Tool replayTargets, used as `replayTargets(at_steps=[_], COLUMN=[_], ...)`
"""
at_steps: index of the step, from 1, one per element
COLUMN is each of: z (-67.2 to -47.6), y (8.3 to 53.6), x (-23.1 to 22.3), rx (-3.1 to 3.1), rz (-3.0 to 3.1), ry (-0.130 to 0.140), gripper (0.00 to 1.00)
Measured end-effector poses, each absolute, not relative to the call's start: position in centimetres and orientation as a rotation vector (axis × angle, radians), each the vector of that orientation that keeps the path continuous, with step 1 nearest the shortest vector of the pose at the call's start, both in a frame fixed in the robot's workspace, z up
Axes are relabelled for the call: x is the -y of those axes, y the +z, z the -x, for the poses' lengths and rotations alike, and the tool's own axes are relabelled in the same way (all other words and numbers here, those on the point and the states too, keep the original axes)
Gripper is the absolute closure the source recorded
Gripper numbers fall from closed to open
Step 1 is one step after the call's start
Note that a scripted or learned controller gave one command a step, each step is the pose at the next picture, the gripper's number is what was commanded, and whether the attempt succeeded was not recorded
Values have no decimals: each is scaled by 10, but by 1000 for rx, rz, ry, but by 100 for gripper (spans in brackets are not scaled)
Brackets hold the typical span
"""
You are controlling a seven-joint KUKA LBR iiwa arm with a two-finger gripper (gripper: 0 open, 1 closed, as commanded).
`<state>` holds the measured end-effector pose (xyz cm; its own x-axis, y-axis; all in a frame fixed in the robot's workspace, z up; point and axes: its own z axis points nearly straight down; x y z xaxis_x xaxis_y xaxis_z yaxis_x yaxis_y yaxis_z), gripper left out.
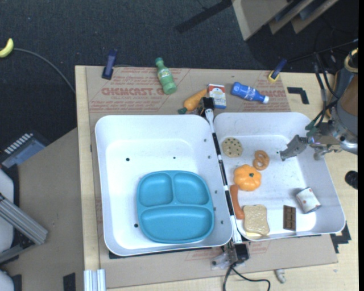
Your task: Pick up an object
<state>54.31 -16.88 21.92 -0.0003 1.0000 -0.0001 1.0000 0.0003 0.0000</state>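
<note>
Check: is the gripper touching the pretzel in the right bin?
Apart. In the camera view, bare white bin floor separates the gripper from the pretzel, with nothing between its fingers.

Dark blue-black carpet floor spreads around a pale wooden surface printed with red lettering. A thin grey cable curves across the carpet at upper left. Beige furniture juts in at the top. Lower left, a ribbed metal rail lies slanted. Lighting is even and soft.
</note>
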Motion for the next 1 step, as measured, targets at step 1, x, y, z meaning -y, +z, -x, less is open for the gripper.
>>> replayTargets(at_steps=[1], z=[-611], y=[123], x=[121], rx=[-2225], rz=[-2222], ry=[-1], gripper=[0])
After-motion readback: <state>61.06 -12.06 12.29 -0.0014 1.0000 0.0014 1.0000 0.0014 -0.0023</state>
